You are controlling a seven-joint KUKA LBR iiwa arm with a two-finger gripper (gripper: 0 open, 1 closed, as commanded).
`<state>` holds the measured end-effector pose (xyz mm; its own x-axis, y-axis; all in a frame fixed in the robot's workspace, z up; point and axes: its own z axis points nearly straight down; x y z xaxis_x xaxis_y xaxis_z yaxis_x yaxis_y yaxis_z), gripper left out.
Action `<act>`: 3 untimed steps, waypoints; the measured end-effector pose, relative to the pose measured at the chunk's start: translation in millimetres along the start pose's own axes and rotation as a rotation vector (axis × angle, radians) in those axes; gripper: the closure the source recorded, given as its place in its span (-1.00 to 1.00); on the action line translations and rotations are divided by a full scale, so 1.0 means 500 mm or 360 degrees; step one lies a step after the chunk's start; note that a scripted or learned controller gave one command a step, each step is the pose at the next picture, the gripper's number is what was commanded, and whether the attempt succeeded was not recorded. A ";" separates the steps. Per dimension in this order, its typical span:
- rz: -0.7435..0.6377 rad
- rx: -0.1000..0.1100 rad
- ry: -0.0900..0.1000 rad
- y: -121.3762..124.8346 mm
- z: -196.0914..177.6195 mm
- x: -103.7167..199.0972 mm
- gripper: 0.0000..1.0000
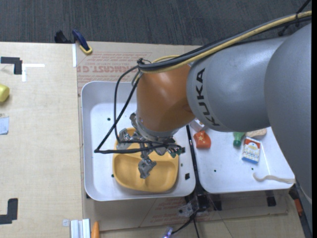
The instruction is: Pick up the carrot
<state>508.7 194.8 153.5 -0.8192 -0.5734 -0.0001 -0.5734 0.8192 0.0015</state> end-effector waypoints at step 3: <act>0.0336 0.0003 -0.0005 0.005 -0.092 0.053 1.00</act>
<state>485.5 181.5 199.6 -0.9212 -0.3890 -0.0032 -0.3890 0.9213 -0.0002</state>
